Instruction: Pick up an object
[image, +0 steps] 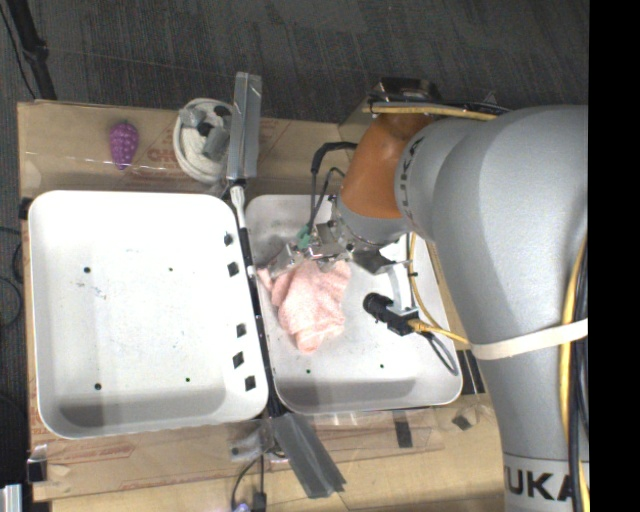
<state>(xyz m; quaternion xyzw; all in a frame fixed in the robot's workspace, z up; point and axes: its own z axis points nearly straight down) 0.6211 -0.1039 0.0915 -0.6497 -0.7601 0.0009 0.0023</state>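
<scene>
The pincer (318, 243) sits low over the right bin (420, 385), at the upper edge of the pink cloth (312, 298), but whether it is apart, together or clamped on anything I cannot tell: the metal parts there are small, dark and tangled with cables, and the bulk of the arm (500, 250) crowds in from the right.

The pink cloth lies crumpled in the left half of the right bin, near the divider between the two bins, with its top fold touching or just under the pincer. It looks like a soft, fleecy rag: light, limp, not fragile, and unlikely to slip once pinched. It will sag and drape when lifted, so a bite on a raised fold or bunched ridge should serve better than the flat edge; the thick lump toward the upper middle seems the best place, since a thin corner could pull free.

Hard to make out: whether the cloth is already caught at its top edge, and what the small greenish bit beside the pincer is. The arm hides the right rim of the right bin. The left bin (60, 410) shows bare floor. On the table (70, 130) beyond the bins rest a purple object (123, 143) and a white roll (200, 135), well apart from the cloth.
</scene>
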